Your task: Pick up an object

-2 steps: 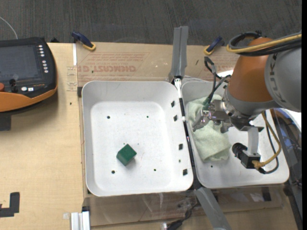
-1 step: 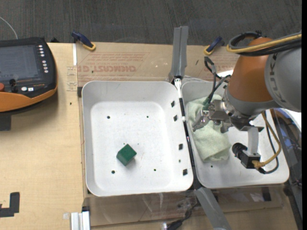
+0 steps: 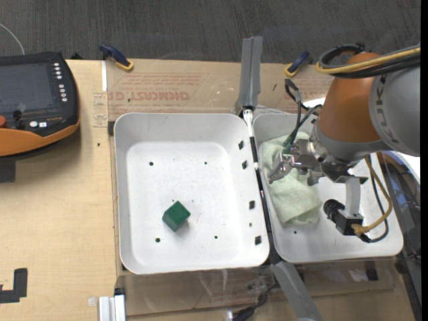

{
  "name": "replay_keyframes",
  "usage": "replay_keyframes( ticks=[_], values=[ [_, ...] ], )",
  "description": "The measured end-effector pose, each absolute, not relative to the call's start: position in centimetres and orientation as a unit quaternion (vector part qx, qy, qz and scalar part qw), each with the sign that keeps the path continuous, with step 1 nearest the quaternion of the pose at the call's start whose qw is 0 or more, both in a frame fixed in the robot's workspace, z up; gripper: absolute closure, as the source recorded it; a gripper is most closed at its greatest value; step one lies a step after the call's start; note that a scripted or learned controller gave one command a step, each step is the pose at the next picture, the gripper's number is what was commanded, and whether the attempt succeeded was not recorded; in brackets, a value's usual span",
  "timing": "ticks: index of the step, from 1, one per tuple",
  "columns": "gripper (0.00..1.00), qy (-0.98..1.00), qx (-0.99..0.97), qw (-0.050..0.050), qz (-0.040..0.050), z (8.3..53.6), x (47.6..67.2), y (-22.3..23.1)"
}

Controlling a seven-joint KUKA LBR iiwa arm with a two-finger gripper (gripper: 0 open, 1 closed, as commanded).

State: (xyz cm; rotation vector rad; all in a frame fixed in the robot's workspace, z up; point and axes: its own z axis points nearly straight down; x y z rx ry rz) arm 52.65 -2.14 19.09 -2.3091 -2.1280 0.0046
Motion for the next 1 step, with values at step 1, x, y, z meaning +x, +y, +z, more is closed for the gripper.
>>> replay_keyframes(
  ticks=[1],
  values=[
    [0.00, -0.678, -0.735, 0.001, 0.0015, 19.09, 52.65, -2.14]
  ],
)
